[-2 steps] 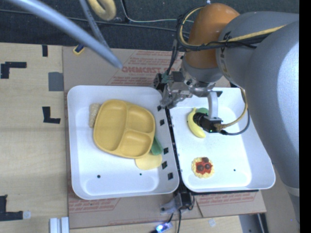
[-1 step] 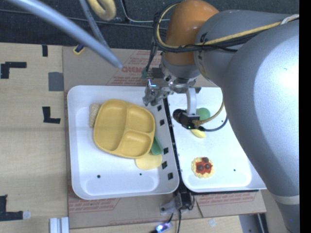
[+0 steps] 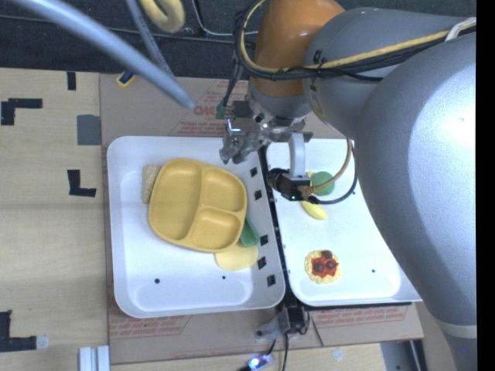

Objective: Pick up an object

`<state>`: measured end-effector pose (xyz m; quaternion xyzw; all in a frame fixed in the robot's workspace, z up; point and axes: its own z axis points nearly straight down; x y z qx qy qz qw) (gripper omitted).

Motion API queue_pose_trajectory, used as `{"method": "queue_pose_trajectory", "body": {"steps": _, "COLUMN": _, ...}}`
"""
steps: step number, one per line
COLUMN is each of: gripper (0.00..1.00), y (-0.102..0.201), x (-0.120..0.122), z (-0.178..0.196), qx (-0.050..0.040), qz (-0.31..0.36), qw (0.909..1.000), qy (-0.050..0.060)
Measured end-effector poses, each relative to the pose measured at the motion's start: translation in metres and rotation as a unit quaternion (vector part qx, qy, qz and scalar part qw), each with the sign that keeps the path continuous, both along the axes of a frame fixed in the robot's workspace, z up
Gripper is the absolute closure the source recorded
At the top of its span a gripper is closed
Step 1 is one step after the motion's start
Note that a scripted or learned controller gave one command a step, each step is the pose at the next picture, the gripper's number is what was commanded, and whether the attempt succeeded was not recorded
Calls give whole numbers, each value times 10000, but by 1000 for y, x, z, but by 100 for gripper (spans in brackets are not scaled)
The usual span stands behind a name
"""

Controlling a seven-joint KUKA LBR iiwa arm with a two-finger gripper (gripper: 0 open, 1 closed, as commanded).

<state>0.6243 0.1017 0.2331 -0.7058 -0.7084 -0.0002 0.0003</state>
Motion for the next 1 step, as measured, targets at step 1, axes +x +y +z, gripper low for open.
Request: {"method": "queue_pose_trajectory", "body": {"steps": 1, "gripper": 0, "y": -1, "x": 0, "z": -1, "qx": -7, "qz": -6, "qw": 10000, "qy": 6}}
